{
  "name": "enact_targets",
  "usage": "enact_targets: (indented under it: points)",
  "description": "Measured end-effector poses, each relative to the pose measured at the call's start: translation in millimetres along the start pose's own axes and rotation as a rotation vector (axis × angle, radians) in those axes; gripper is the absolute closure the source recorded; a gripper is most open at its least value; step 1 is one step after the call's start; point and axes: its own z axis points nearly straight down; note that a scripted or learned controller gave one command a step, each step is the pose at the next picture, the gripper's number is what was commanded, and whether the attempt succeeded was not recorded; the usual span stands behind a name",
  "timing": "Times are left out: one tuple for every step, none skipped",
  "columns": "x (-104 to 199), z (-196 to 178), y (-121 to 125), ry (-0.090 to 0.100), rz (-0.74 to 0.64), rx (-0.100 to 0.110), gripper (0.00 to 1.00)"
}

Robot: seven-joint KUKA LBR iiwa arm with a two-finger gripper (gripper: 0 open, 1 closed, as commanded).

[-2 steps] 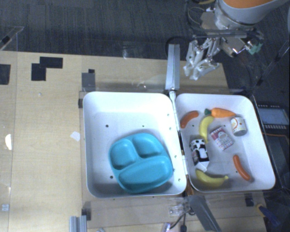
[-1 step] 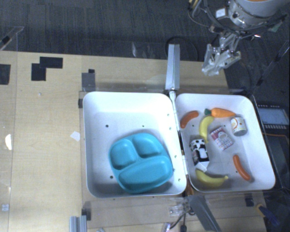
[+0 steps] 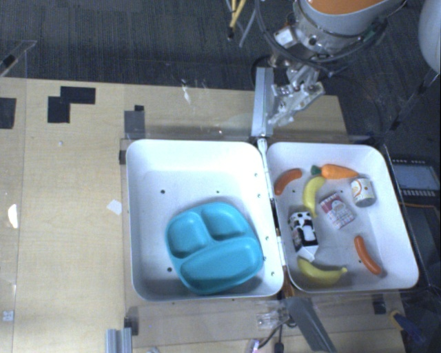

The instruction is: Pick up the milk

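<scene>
Gripper point(image 3: 293, 103): hangs above the bench just beyond the far rim of the right bin, near the seam between the two bins; whether its fingers are apart or together cannot be told, and nothing shows between them.
Arm point(image 3: 337, 14): grey with an orange band, at the far edge of the view, right of centre.
Milk point(image 3: 303, 230): small black-and-white cow-patterned carton in the right bin, lying close to the bin's left wall, well apart from the gripper.
Milk axis: long side runs near to far, tilted slightly; which end is the top cannot be told.
Right bin point(image 3: 393, 207): white, shallow, holding the milk and other toy foods.
Neighbours of the milk: a yellow banana point(image 3: 321, 271) just on its near side, another banana point(image 3: 311, 193) just beyond it, a red-and-white packet point(image 3: 337, 209) to its right.
Other items: carrot point(image 3: 339, 172), can point(image 3: 362, 191), two sausages point(image 3: 287, 180) point(image 3: 367, 254).
Left bin point(image 3: 148, 207): holds a blue divided tray point(image 3: 213, 246).
</scene>
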Motion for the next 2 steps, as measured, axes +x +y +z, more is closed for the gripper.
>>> enact_targets:
  points:
    - [-30, 1, -41, -0.002, -0.631, 0.0, 1.0]
    - [-42, 1, -42, -0.002, -0.963, -0.001, 1.0]
